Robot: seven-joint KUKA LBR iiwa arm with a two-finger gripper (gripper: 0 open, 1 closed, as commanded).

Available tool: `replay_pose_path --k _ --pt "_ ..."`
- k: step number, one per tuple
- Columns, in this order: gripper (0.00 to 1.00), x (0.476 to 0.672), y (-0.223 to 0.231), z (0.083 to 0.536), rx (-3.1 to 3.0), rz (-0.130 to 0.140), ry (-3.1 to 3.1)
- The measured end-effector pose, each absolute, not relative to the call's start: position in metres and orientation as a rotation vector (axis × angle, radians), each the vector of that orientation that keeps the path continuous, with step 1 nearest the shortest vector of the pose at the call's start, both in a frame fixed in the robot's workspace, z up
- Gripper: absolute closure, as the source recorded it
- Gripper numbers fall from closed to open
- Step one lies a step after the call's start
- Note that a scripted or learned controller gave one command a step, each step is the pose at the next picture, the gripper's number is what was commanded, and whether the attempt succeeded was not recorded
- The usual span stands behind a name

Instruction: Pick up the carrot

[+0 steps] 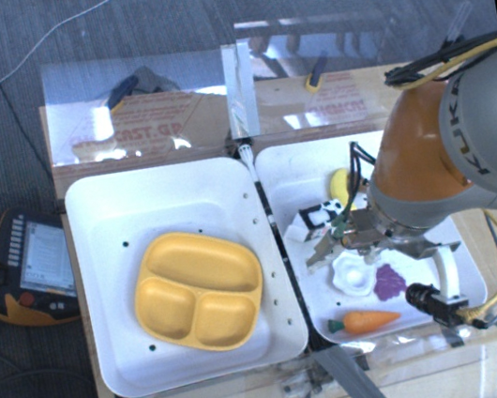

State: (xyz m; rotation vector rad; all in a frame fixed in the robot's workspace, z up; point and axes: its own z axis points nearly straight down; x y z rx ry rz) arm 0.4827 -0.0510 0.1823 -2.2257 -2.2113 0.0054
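Two white bins stand side by side: the left bin [99,267] carries one yellow divided tray [198,290], well apart from the jaws, and the right bin [290,162] holds the small things. The gripper [333,243] hangs over the right bin; I cannot tell how its jaws stand. Just below the jaws lies one white piece [351,275], beside it one purple grape bunch [389,281]. One carrot [369,320] lies further below, near the front wall, untouched. One yellow thing [340,184] sits above the jaws.
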Motion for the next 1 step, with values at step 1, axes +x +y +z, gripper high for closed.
replay_pose_path --k 1 --pt "0.0 0.4988 0.0173 0.1865 -2.036 0.004 -2.39"
